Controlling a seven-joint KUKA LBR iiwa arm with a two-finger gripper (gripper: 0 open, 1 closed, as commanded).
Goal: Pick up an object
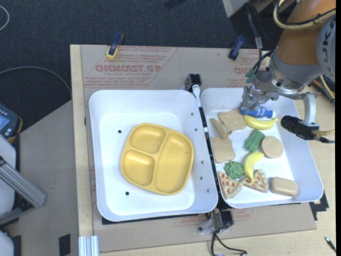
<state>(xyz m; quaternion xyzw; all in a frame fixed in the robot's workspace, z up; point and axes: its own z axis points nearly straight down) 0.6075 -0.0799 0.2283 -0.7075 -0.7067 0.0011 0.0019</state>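
Tool sits low at the far edge of the right bin, over a blue object; its opening I cannot tell. Crowding risks trouble: the banana touching it could deflect a grasp.

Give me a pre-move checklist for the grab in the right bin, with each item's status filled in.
1. Hand over the right bin, at its far end: ok.
2. Target below the hand: a blue object sits right under it, touching a banana: ok.
3. Object actually between the fingers: cannot tell.
4. Room around the target: not ok, banana and cracker crowd it.
5. Other items lying flat in the bin, such as the second banana and round biscuit: ok.
6. Left bin holding the yellow divided plate, away from the arm: ok.
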